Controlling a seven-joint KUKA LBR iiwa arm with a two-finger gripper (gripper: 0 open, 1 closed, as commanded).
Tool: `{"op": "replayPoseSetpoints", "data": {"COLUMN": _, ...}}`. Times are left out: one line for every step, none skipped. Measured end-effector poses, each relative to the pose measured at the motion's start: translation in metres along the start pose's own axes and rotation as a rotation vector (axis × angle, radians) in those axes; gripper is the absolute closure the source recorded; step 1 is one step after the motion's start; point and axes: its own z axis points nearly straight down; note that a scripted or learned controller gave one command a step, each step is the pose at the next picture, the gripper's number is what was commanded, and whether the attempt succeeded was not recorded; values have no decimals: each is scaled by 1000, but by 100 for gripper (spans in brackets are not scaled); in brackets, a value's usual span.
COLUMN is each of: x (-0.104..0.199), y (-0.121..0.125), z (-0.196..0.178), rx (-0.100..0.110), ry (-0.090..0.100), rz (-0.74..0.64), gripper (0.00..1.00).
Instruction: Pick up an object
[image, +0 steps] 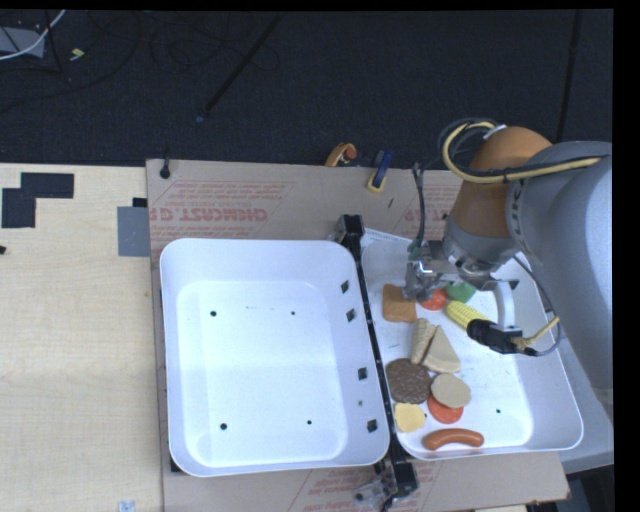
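1. Nearest, a smooth red sausage (453, 438) lies at the front edge of the right bin (545, 425).
2. Behind it sit a pale yellow disc (409, 416), an orange slice (446, 410), a tan round (451, 389) and a dark, grainy brown patty (408, 379).
3. Farther back: a wedge-shaped sandwich (434, 346), a corn cob (466, 315), a brown bread cube (399, 304).
4. The left bin (262, 355) is shallow glossy white plastic.
5. The gripper (428, 282) hangs low over the right bin's far end, by the cube; how far it is open cannot be told, nor any catch.
6. Both bins rest on a cardboard sheet (255, 199).
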Motion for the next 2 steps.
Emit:
{"op": "replayPoseSetpoints", "data": {"x": 7, "y": -7, "z": -60, "rx": 0, "ry": 0, "rz": 2, "gripper": 100}}
{"op": "replayPoseSetpoints", "data": {"x": 18, "y": -76, "z": 16, "rx": 8, "ry": 1, "rz": 5, "gripper": 100}}
